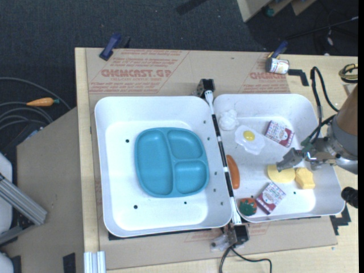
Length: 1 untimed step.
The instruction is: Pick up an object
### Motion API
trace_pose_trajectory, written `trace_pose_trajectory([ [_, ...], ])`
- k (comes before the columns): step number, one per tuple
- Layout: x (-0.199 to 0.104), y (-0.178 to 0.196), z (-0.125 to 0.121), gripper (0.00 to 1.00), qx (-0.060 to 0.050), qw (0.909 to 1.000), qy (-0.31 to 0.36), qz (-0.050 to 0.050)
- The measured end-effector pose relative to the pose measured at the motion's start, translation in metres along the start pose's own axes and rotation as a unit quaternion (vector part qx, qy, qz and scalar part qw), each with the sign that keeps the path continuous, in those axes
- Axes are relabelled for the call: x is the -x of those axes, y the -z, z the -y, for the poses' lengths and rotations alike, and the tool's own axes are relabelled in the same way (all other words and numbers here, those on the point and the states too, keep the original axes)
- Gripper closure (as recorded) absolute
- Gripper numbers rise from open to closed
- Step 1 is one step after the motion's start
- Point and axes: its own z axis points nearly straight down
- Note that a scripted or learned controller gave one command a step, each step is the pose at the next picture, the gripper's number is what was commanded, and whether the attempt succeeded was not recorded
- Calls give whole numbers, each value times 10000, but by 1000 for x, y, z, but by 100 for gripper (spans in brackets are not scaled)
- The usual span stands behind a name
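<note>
Spanning most of the view, a light wooden bench (165, 73) with red printed lettering carries all items listed here.

Two shallow white plastic bins sit side by side on it, touching along their inner edges. The left bin (114, 152) holds a blue plastic divided plate (170, 162) with three compartments, lying flat near its centre. The right bin (301, 110) holds the small objects.

The grey arm (348, 127) enters from the right edge, over the right bin. Its two-finger gripper (293, 159) sits low above the bin's right half, just over a pale yellow flat slice (280, 175); whether the fingers are open or shut cannot be told, and nothing is clearly seen between them.

Contents of the right bin, by size:
- fried-egg toy, white with yellow yolk (250, 139), upper middle;
- red and white printed packet (278, 132), just right of the egg;
- second red and white packet (271, 196), lower middle;
- orange carrot-shaped toy (233, 171), lying along the left wall;
- yellow block resembling cheese (305, 179), just right of the pale slice, below the gripper;
- crumpled white piece (228, 118), upper left corner;
- small green and red round toy (247, 206), lower left corner.
</note>
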Motion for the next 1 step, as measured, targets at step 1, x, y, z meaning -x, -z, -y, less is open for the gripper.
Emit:
trace_pose_trajectory([
  [1, 31, -104, -65, 0, 8, 10000, 0, 6],
])
